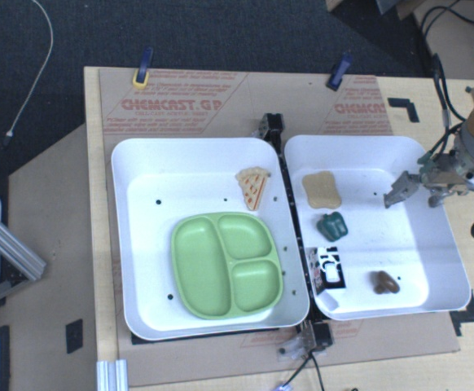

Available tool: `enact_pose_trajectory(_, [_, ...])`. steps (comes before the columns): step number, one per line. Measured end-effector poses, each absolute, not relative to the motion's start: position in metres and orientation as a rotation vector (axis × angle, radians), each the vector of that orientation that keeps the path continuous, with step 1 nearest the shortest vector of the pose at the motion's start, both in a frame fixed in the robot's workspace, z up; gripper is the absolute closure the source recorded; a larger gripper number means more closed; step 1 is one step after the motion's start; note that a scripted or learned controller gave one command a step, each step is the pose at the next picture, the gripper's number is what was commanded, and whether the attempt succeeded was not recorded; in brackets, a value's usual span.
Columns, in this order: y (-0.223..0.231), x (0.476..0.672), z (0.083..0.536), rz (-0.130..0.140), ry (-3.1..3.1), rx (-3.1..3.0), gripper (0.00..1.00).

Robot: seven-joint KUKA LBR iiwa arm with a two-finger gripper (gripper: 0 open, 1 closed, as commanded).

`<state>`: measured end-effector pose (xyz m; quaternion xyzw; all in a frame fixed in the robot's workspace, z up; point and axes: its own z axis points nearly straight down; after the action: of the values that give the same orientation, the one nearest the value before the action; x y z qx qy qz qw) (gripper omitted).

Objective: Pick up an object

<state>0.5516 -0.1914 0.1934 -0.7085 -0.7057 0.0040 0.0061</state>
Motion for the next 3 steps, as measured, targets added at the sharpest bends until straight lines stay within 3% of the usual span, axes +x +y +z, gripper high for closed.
enact_pose_trajectory(1, [-0.191,0.555,0.202,0.0,-2.222,-2.222,0.0])
enact_pose_trajectory(3, [-0.195,0.548,0.089,0.004,-2.217,-2.218,0.0])
